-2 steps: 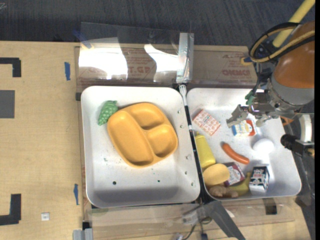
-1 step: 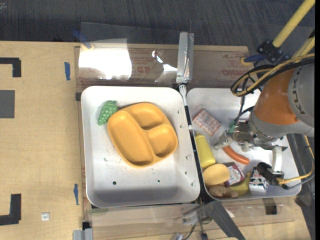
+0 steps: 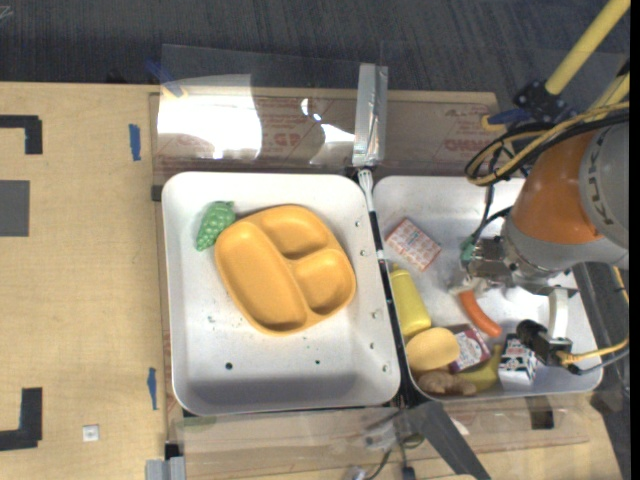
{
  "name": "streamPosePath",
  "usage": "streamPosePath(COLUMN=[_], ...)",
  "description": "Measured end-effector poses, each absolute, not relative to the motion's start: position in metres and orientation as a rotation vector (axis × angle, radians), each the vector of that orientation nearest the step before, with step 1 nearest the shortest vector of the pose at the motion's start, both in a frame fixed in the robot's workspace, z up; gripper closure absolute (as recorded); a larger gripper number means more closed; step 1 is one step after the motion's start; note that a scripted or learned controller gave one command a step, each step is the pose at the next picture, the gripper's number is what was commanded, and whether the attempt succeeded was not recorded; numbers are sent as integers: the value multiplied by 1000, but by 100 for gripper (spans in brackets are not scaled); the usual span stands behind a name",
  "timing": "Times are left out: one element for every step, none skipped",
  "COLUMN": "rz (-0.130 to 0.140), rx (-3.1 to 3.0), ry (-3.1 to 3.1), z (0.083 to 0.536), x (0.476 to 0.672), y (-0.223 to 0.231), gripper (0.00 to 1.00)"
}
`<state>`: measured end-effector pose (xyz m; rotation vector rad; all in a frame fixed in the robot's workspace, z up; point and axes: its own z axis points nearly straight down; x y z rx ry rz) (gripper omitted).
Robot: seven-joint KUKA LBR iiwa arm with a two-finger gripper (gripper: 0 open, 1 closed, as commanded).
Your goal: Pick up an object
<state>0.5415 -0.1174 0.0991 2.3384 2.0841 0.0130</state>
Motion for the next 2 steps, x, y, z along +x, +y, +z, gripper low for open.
streamPosePath(rz=[12, 2], rx=[2258, 2103], ry=[2176, 2331], z=[256, 266], x=[523, 516], y=[-66, -40], gripper=[100, 100])
